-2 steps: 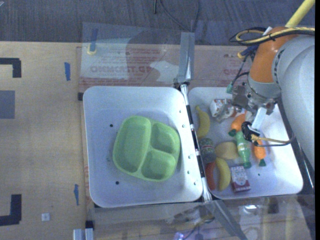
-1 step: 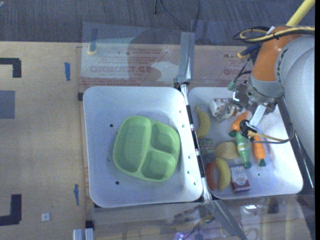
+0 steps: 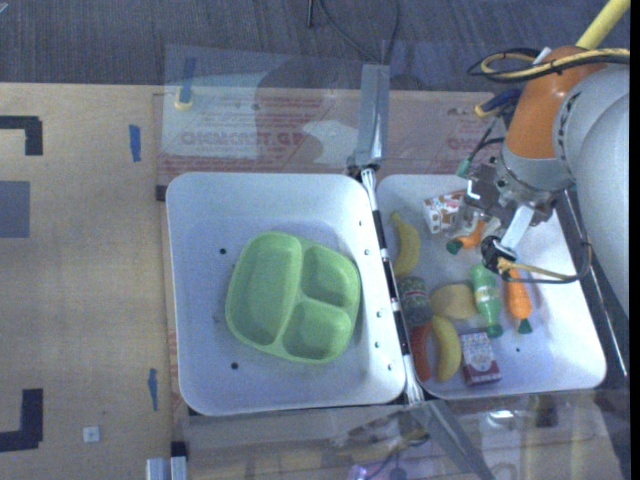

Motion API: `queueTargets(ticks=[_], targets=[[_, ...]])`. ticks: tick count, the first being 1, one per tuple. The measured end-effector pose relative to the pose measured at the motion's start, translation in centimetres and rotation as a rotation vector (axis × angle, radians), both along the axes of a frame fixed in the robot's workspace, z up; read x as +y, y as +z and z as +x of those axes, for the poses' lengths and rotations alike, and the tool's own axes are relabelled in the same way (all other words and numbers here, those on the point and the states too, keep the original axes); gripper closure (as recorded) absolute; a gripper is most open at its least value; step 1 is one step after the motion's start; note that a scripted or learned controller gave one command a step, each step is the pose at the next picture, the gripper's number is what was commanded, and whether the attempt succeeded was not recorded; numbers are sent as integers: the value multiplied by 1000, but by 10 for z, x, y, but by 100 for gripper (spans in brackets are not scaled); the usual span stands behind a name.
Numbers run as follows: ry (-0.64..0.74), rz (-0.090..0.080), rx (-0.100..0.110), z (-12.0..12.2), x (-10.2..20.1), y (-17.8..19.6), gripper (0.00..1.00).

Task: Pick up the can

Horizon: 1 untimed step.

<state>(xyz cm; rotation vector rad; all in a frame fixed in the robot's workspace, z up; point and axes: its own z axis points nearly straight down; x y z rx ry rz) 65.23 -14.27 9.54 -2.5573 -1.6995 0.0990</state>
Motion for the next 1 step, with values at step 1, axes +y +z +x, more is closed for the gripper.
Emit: queueTargets(ticks=[1], targets=[[55,-22,-94,-6,-72,227,100]])
